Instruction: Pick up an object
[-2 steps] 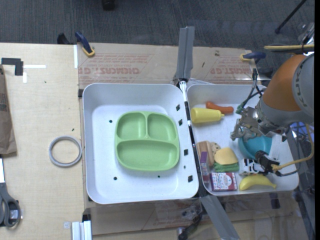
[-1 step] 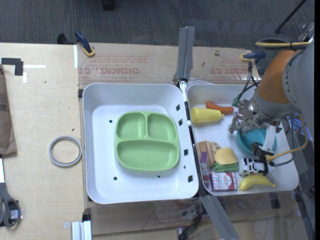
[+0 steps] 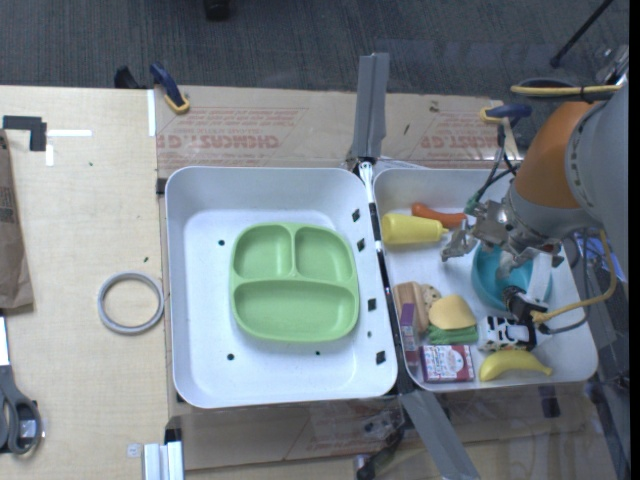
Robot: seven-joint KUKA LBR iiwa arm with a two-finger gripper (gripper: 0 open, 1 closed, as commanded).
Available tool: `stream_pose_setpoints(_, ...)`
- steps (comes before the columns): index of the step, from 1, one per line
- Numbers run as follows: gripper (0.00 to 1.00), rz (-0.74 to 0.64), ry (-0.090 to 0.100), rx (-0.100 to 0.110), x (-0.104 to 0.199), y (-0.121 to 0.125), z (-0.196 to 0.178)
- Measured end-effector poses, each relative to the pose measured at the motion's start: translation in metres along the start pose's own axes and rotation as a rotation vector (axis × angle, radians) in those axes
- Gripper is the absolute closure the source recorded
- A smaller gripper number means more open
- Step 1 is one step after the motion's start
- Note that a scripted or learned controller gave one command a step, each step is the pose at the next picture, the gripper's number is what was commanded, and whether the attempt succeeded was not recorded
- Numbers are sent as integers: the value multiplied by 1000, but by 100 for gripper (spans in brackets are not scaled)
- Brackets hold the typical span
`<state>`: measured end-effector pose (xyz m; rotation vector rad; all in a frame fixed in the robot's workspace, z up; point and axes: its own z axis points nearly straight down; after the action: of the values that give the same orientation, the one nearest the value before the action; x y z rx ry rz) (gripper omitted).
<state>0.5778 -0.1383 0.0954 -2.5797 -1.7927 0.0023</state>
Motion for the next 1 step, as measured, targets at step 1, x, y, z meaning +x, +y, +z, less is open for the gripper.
stream_pose_setpoints(1,0,-70,2,3,-32,-39,4)
